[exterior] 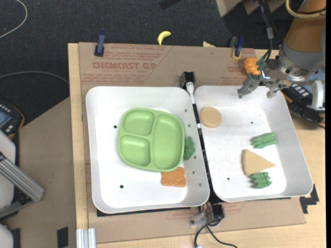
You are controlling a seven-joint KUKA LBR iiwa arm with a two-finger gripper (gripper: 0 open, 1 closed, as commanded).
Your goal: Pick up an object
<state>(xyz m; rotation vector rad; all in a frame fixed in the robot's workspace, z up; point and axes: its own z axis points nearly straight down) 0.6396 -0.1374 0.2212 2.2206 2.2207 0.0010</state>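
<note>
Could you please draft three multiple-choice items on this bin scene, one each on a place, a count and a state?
1. Where does the green divided plate lie?
A. left bin
B. right bin
C. bare cardboard

2. How many green leafy pieces lie in the right bin?
A. none
B. two
C. four

3. What is between the fingers of the gripper?
A. the round tan disc
B. the tan wedge
C. nothing

Key:
1 A, the plate sits within the left bin.
2 B, one piece lies above the tan wedge, another below it.
3 C, the fingers are spread at the far rim, and the round tan disc lies apart.
</note>
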